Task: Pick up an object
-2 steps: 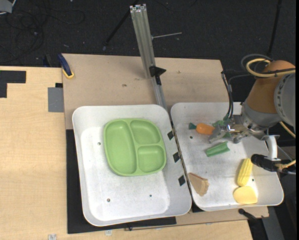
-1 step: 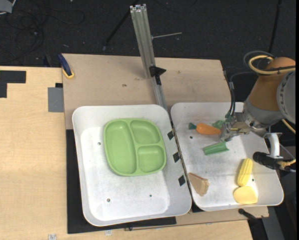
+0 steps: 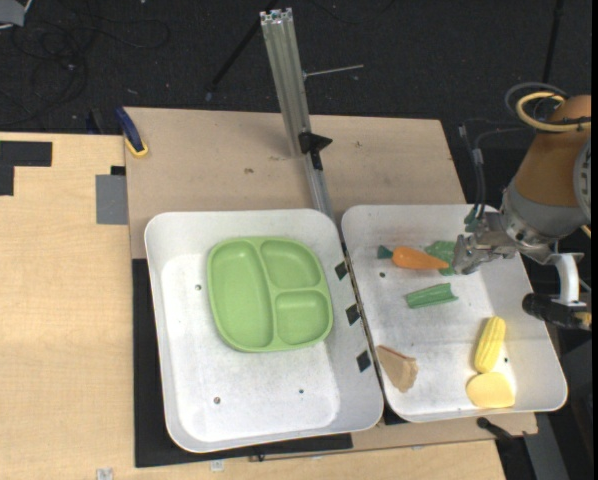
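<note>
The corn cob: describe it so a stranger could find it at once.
Start at the right-hand white bin of the two. Along its right side, toward the near edge, lies the corn cob, just above a flat yellow piece. It alone is yellow, long and knobbly.

2 white bins (image 3: 179, 408) (image 3: 539, 393); 1 green divided plate (image 3: 270, 294); 1 carrot (image 3: 419, 259); 1 corn cob (image 3: 489, 343); 1 yellow slice (image 3: 491, 391).
</note>
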Tool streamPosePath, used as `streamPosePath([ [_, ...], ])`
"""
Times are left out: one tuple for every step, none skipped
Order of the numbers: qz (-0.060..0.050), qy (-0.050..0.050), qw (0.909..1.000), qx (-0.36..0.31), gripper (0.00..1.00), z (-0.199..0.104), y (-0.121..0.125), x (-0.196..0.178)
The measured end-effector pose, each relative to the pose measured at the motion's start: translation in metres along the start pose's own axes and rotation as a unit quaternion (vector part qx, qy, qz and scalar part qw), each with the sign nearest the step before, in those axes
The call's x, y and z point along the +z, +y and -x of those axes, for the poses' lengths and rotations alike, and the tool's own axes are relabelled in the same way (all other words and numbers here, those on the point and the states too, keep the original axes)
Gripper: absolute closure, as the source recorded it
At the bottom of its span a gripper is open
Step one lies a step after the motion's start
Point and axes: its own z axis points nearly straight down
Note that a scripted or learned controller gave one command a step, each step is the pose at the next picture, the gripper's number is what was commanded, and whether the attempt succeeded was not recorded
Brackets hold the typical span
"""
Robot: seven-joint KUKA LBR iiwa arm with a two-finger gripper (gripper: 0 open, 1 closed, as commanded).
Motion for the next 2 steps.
streamPosePath([
  [0.001, 0.000, 1.0000, -0.001, 1.00, -0.007, -0.002, -0.045],
  [0.001, 0.000, 1.0000, -0.002, 1.00, -0.008, 0.000, -0.087],
])
